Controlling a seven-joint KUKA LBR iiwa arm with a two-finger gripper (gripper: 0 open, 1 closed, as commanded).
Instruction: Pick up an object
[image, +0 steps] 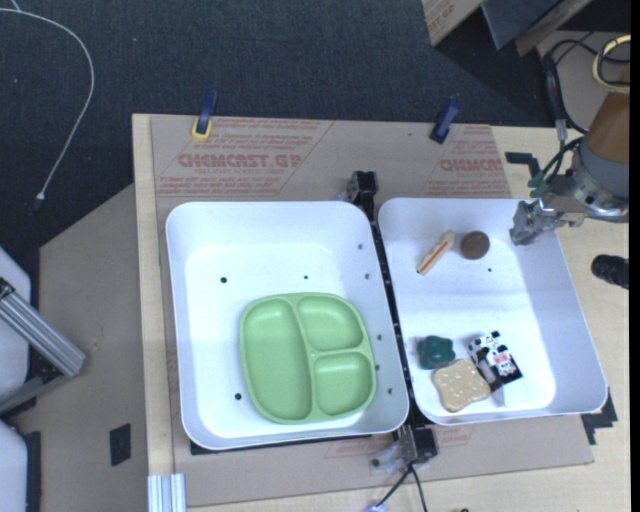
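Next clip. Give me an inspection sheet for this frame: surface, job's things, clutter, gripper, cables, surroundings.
Surface: board bearing left bin and right bin.
Job's things: right bin holds stick, brown disc, teal piece, toast, black-and-white toy.
Clutter: green divided plate in left bin.
Gripper: gripper at right bin's far right rim, holding nothing seen.
Cables: white cable on floor; wires by arm.
Surroundings: dark carpet, clamps on board.

We see bright, even overhead light; the two shallow white plastic bins (280, 235) glare slightly, shadows are soft, and fine detail looks mildly blurred.
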